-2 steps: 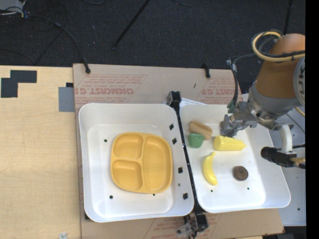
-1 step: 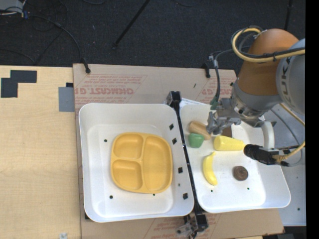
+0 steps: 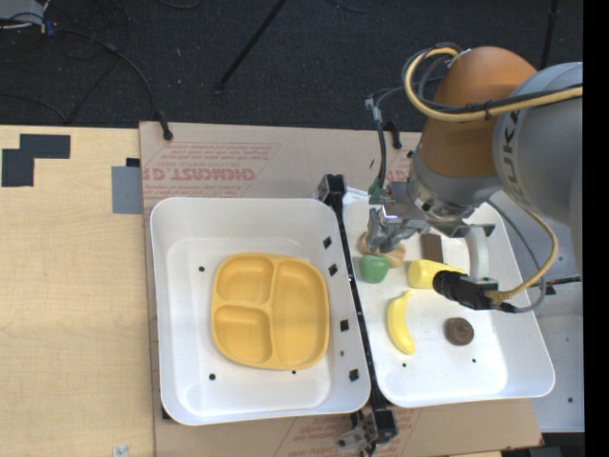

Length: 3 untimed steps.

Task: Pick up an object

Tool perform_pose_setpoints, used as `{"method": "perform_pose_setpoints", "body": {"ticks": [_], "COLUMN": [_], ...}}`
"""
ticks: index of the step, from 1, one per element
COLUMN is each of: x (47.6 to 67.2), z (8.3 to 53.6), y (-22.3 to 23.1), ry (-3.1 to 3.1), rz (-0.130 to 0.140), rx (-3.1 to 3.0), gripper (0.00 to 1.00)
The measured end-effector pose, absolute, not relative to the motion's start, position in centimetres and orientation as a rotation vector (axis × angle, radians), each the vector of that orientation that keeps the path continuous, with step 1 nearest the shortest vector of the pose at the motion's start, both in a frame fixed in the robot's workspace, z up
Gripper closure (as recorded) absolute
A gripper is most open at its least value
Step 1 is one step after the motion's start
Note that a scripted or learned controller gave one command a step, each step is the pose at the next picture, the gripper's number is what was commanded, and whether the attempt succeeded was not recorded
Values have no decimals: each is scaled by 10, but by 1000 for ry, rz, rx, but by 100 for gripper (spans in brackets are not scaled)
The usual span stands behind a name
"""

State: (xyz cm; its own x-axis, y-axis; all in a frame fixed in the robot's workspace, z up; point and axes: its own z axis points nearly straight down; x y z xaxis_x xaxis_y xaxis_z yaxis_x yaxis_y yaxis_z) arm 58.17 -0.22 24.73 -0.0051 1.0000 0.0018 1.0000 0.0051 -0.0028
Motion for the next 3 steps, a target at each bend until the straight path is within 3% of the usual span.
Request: {"method": "perform_pose_setpoints", "body": {"ticks": [2,3], "x": [606,605], "z": [233,234], "y": [98,95], "ry": [-2225,-2223], "rz": [4,5], "rx": [-2214,-2217], "gripper": [100,0]}}
